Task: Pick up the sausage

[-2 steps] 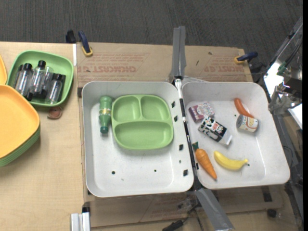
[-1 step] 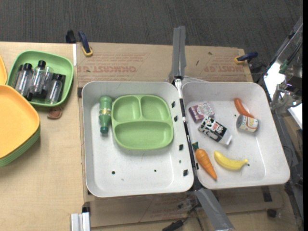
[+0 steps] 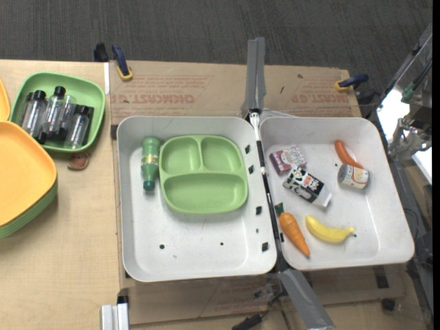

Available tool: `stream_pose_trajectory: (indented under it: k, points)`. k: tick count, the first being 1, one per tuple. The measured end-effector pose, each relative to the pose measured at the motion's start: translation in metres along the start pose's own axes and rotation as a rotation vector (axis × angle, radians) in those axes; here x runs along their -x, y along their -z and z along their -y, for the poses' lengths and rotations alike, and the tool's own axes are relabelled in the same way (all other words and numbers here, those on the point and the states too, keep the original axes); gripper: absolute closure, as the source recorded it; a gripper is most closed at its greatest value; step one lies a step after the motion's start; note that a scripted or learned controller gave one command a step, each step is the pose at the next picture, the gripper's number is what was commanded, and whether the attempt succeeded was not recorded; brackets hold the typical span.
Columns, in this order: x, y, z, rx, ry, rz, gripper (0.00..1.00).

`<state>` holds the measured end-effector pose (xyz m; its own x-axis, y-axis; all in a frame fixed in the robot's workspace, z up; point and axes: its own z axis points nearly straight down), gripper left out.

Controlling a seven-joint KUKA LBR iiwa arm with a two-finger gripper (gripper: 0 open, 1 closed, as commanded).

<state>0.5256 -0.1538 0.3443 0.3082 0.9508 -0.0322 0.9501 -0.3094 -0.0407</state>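
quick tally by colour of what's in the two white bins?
Green: 2, divided plate, bottle
Orange/red: 2, sausage, carrot
Yellow: 1, banana
Purple: 1, packet
Black-and-white: 1, carton
White/yellow: 1, can
Total: 8

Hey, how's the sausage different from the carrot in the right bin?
The sausage is reddish-orange and plain, while the carrot is brighter orange with a green tip. The sausage lies near the bin's far right corner, touching a small can; the carrot lies near the front left, beside a banana. The carrot tapers to a point; the sausage stays even with rounded ends. Both are long and lie slanted the same way.
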Motion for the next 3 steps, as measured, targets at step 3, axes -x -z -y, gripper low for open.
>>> stream_pose_trajectory:
  k: [3]
  points:
    - [0.019,0.009,-0.064,0.025,-0.480,-0.032,1.00]
